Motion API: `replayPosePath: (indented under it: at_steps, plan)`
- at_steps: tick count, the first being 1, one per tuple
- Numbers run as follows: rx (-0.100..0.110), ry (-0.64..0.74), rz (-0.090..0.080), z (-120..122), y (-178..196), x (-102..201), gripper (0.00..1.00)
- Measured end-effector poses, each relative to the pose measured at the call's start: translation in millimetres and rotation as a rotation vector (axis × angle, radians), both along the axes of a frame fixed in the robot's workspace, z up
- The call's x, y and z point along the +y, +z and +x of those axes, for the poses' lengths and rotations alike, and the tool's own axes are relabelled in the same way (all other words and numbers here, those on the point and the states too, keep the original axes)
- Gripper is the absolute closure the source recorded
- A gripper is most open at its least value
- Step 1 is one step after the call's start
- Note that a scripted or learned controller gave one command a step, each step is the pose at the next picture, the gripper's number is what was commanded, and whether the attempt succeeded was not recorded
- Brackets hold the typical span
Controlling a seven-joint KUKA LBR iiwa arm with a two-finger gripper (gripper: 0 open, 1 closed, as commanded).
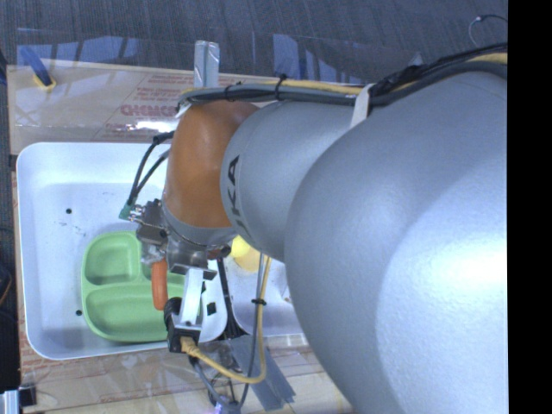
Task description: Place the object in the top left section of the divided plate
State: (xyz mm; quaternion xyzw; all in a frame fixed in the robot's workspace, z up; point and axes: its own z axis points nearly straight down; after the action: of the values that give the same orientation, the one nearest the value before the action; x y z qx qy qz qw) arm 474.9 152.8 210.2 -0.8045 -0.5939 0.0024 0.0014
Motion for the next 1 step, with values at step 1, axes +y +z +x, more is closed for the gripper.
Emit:
replayPosePath:
  at_steps: [1]
  plan:
    - [-0.002, -0.151, -0.001, 10.6, 2.7, -1.3, 1.0]
